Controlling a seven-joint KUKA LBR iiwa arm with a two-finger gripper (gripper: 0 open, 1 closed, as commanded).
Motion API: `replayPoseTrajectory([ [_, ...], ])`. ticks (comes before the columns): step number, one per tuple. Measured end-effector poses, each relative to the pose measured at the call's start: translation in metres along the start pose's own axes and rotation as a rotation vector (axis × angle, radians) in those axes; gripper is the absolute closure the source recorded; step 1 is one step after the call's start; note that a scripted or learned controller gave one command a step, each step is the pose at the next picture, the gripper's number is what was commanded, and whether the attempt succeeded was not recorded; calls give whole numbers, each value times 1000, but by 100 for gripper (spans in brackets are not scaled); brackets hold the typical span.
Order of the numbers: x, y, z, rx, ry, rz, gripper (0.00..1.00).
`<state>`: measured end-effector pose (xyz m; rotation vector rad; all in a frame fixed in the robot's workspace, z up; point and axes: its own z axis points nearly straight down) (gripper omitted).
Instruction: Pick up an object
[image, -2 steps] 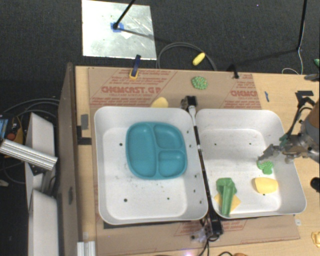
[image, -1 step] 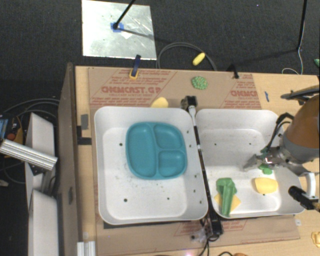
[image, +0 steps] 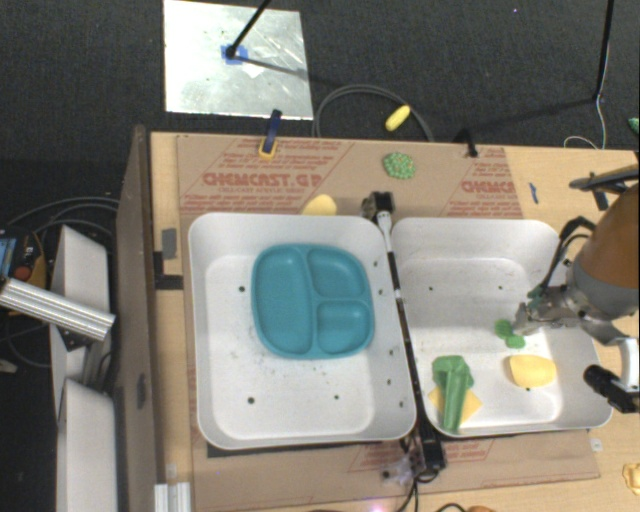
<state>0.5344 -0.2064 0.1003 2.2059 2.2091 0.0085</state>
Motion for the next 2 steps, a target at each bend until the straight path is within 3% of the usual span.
replayPoseTrajectory([
  [1,0,0,1,1,1,0,0],
  [2,0,1,-10,-2,0,-1,100],
])
